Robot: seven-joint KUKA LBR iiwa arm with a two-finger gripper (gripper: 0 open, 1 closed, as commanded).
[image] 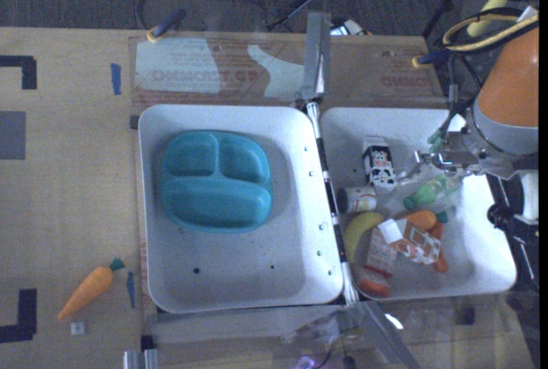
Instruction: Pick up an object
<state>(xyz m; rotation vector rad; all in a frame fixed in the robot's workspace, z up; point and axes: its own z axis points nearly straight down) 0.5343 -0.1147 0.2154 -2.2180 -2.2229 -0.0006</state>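
In the camera view, the grey arm with its orange band (511, 85) is seen reaching in from the right, and the two-finger gripper (438, 160) is held over the upper right part of the right white bin (479, 269). How the gripper is set, and whether anything is gripped, cannot be told from this view.

Just below the gripper a pale green translucent bottle with an orange cap (431, 192) is seen lying tilted. To the gripper's left a small black-and-white cow figure (378, 164) is placed, near but apart. Lower and to the left, a small white cup (358, 199) and a yellow banana-shaped toy (361, 230) are found against the bin's left wall. Below the gripper an orange-and-white carton (417, 241) and a red-and-white packet (378, 254) lie touching each other.

Well to the gripper's left, a teal plastic divided plate (216, 180) rests in the left white bin (231, 282). Farthest left and lower, an orange toy carrot with a green top (86, 290) lies on the wooden bench (60, 179).
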